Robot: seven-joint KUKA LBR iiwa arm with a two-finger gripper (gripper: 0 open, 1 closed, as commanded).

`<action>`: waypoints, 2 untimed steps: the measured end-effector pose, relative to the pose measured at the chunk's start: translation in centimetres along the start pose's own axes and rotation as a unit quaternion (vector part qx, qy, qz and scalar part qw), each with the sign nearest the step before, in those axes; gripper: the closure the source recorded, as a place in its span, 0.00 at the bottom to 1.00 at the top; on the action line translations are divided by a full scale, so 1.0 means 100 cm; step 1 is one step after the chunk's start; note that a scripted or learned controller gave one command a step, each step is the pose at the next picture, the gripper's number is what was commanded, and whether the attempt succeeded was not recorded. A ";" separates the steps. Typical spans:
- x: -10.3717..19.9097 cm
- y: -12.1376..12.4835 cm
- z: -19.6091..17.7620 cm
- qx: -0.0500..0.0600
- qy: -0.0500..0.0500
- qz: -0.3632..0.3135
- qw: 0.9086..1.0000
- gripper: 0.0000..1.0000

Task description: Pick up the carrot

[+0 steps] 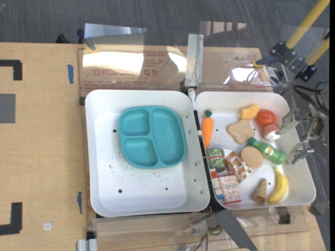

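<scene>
The left bin (99,192) is carrying a teal divided plate (153,136). The right bin (301,190) is holding the carrot (207,130) against its left wall, near the far corner, green top pointing away. Judged a light, rigid, smooth toy, it is calling for a grip across mid-body. The pincer's state cannot be told.

Pincer at the right edge

The pincer (299,135) hangs low at the view's right side, its thin metal fingers (289,120) faint; their spread cannot be made out.
</scene>
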State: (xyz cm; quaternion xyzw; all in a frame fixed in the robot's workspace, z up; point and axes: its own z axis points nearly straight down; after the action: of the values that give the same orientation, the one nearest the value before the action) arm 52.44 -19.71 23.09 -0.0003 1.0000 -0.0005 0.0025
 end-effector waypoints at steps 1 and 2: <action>-0.049 0.030 0.106 -0.002 0.005 0.096 0.995 0.00; -0.088 0.060 0.133 0.000 -0.005 0.067 0.998 0.00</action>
State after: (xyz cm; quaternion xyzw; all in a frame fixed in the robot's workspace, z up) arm 61.31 -13.67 9.87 0.0663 0.9978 0.0001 0.0077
